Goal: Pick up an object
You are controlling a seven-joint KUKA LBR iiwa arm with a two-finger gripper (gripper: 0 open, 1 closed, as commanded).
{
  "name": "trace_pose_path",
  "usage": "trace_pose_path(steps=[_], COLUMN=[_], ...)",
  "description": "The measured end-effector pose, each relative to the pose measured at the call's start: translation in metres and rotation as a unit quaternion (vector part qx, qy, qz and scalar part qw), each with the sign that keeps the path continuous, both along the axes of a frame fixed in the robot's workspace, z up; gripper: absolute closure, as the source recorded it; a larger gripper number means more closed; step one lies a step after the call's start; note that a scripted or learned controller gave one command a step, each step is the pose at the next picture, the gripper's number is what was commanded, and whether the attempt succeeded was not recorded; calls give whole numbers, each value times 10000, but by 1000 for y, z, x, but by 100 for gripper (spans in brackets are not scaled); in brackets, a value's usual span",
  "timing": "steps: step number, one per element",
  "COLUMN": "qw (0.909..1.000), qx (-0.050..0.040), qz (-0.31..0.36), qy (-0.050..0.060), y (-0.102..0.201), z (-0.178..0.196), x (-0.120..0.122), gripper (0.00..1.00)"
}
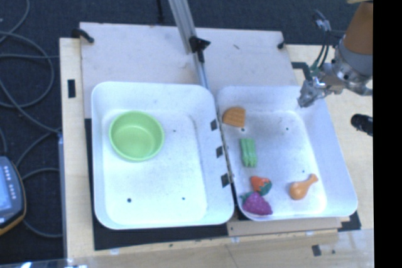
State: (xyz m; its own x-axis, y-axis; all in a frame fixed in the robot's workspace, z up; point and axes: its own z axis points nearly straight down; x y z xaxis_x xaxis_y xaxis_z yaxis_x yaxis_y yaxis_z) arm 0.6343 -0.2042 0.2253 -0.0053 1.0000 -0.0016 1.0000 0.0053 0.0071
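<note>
Toy food waits in the right bin; the gripper hangs at that bin's far right corner.

Left of that bin, a green bowl sits in the left bin. Inside the right bin lie an orange bread piece, green pod, purple grapes and drumstick. I cannot tell how the claw is set. The drumstick looks light, rigid and slick; its thick end seems the best hold.
</note>
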Motion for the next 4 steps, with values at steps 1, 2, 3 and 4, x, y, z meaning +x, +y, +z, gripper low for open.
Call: trace_pose_path(steps=[1,2,3,4], qw=[10000,10000,10000,10000], qx=[-10,5,6,10], qz=[-7,2,1,10], qy=[-8,27,34,34], y=[-10,45,91,151], z=[60,48,33,24], x=[1,-5,-3,2], gripper=[100,100,100,100])
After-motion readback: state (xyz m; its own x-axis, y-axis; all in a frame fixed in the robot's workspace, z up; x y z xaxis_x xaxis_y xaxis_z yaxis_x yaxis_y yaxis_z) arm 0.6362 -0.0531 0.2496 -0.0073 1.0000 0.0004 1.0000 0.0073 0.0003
